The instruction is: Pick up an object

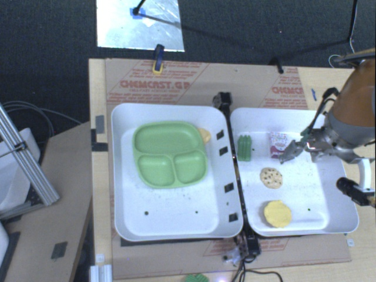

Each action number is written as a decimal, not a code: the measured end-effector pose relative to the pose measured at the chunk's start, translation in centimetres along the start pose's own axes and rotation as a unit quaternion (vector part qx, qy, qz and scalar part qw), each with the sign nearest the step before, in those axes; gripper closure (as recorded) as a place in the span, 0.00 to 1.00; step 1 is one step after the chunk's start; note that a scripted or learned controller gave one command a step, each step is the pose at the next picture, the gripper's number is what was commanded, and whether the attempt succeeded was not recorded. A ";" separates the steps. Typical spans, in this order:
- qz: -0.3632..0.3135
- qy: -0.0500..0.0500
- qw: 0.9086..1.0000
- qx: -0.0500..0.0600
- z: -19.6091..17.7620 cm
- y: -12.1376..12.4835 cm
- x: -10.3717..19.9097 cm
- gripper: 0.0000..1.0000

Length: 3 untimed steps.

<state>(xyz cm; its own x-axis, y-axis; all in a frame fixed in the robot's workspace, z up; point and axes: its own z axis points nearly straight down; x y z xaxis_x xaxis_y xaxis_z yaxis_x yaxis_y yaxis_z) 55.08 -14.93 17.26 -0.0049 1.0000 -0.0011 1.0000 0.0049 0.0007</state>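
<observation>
My gripper hangs over the right bin, reaching in from the right. It is open, with nothing between its fingers. Its tips are just right of a red and white packet. A green ridged piece lies left of the packet, near the bin's left wall. Below the packet lies a brown speckled cookie, and a yellow round piece sits near the front wall.
The left bin holds a green divided plate, with a small yellow item at its upper right corner. Black clips run along the divider between the bins. A black part of the arm overhangs the right bin's right rim.
</observation>
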 end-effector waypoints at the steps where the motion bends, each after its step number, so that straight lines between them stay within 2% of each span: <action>1: -0.001 0.001 1.000 0.001 9.3 1.0 3.6 0.00; 2: 0.000 0.001 1.000 -0.001 7.8 1.1 3.4 1.00; 3: 0.000 0.001 1.000 -0.001 7.8 1.1 3.4 0.00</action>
<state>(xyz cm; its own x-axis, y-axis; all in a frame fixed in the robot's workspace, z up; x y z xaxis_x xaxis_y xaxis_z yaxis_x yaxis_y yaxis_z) 56.13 -11.54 9.45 -0.0044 1.0000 0.0003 1.0000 0.0044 0.0026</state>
